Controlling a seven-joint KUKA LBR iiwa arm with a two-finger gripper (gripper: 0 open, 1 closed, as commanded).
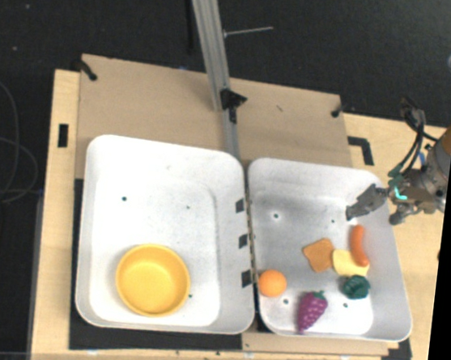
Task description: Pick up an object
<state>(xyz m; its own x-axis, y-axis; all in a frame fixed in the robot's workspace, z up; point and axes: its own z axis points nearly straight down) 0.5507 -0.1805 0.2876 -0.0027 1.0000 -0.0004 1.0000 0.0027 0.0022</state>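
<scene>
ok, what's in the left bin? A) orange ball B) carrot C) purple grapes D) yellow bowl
D: the yellow bowl sits in the left bin, near its front; the ball, grapes and carrot all lie in the right bin.

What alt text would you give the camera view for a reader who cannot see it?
The gripper hovers open over the right bin's upper right, holding nothing, above a carrot, yellow piece, orange wedge, green piece, orange and grapes. The left bin holds a yellow bowl.
</scene>
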